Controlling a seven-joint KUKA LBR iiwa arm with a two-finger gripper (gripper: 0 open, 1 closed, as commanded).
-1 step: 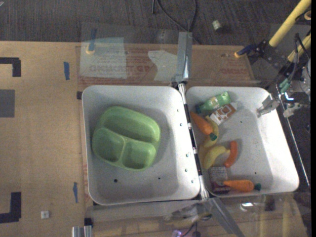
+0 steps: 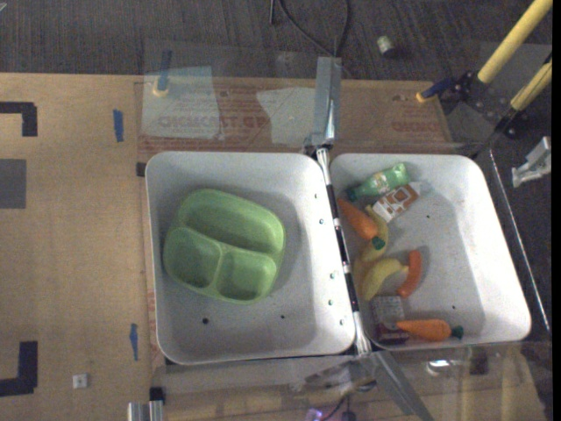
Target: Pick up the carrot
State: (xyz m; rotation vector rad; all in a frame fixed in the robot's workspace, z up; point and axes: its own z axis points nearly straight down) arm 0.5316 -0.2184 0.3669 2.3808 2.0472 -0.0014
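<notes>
hand: state cannot be told | carrot (image 2: 427, 329): lying in right bin (image 2: 491, 235)

Single camera, fixed high over bench (image 2: 70, 235), looking down at slant. Both white bins in frame: left bin (image 2: 175, 323) near centre, right bin (image 2: 491, 261) toward right side. Far edge of bench and dark floor (image 2: 131, 16) along top (so lens tips away from viewer). Mid distance: whole bins visible, small items still readable.
</notes>
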